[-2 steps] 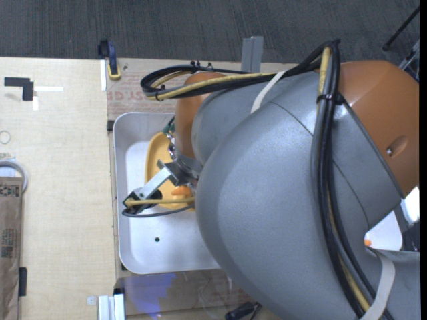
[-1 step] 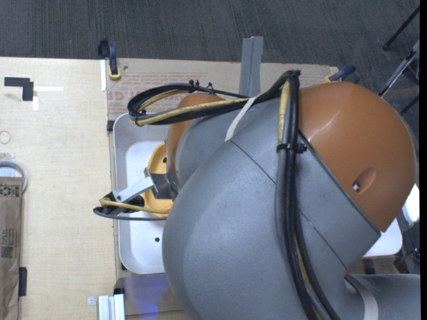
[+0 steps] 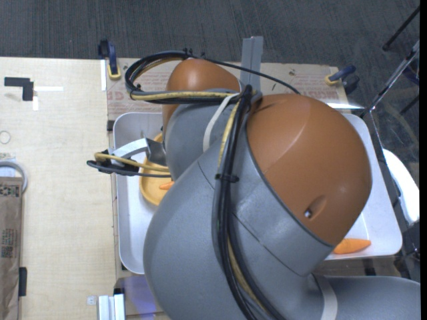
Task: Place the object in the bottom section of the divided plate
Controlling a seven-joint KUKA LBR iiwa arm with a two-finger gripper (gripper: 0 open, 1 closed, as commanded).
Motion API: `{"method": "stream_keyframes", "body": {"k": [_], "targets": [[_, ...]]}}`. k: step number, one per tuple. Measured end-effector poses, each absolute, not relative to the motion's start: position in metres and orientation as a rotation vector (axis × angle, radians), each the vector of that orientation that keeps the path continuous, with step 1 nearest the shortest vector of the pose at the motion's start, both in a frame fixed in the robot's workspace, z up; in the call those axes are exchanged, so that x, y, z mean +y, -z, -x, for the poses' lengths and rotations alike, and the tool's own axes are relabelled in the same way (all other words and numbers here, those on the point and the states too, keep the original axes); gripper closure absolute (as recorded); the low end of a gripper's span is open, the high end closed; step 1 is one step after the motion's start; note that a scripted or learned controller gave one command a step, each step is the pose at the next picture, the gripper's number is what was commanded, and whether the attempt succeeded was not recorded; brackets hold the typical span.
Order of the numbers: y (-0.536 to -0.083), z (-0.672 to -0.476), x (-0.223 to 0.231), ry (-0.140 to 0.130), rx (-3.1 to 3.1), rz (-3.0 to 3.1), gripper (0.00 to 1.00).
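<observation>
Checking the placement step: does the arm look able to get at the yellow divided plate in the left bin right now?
Probably yes. The arm already stretches over the left bin, its wrist above the yellow plate. Nothing visible blocks the way, though the arm hides most of the plate and its sections.

We record the arm (image 3: 220,245) as smooth grey casing with glossy orange caps, apparently moulded plastic, with black rubbery cables (image 3: 230,179) (shiny in places) strapped along it. We list the bench (image 3: 57,199) as pale matt wood grain, the bins (image 3: 127,199) as smooth white plastic, the floor (image 3: 200,12) as dark rough carpet.
</observation>
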State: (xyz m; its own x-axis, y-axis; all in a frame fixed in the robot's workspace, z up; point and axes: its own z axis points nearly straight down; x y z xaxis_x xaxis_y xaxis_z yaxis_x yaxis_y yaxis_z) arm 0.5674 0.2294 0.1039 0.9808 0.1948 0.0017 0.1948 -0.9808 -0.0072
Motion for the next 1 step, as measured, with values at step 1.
{"method": "stream_keyframes", "body": {"k": [1], "targets": [[-0.1049, -0.5380, 0.2327, 0.047, -0.314, 3.116, 1.00]]}}
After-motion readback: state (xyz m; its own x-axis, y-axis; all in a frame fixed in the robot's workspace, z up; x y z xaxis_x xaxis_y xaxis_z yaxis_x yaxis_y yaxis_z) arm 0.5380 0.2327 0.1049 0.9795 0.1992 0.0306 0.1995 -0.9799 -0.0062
